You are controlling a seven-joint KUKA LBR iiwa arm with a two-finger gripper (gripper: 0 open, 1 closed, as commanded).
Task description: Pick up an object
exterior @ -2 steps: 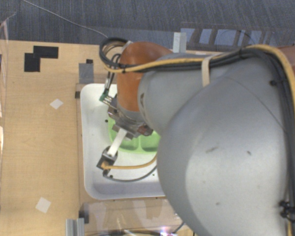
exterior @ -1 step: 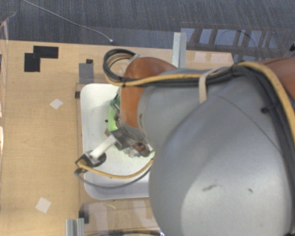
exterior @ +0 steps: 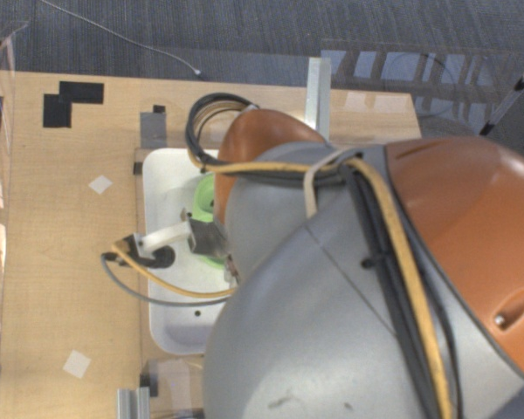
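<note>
The arm (exterior: 358, 269) covered the frame from 3 to 6 o'clock. Left of centre on the tabletop (exterior: 61, 234) sat a bin (exterior: 162, 177), where a green object (exterior: 204, 201) lay beside the pincer (exterior: 205, 238). Its grip and the object's axis couldn't be told; a blind close could miss.

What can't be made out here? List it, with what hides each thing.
- Gripper, camera view: too small and dark to read its state.
- Green object, camera view: the arm covers most of it; shape unclear, contact unclear.
- White bin, camera view: right part behind the arm.
</note>
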